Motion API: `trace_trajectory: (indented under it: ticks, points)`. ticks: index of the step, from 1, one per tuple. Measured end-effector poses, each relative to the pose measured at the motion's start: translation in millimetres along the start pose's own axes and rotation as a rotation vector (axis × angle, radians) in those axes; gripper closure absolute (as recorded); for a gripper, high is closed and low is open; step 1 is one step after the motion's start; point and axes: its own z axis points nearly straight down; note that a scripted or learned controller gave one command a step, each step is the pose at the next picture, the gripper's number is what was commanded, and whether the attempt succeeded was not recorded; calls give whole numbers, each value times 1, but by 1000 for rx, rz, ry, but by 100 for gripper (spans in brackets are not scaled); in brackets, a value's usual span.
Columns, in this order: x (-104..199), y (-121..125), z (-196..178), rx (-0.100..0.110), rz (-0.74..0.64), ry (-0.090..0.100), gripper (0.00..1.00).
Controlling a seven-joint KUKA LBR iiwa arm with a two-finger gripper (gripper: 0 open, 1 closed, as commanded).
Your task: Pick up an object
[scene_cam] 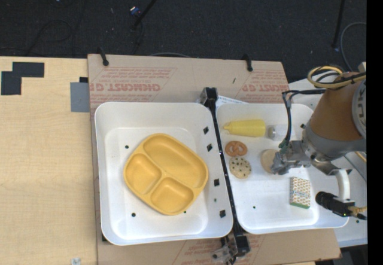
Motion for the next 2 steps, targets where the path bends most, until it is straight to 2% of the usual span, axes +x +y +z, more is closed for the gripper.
trace_trajectory:
  ticks: [1,2]
  points:
    - [-1,6,-62,-10,-5,-3,100]
    - [3,14,-121,-10,-5,-3,100]
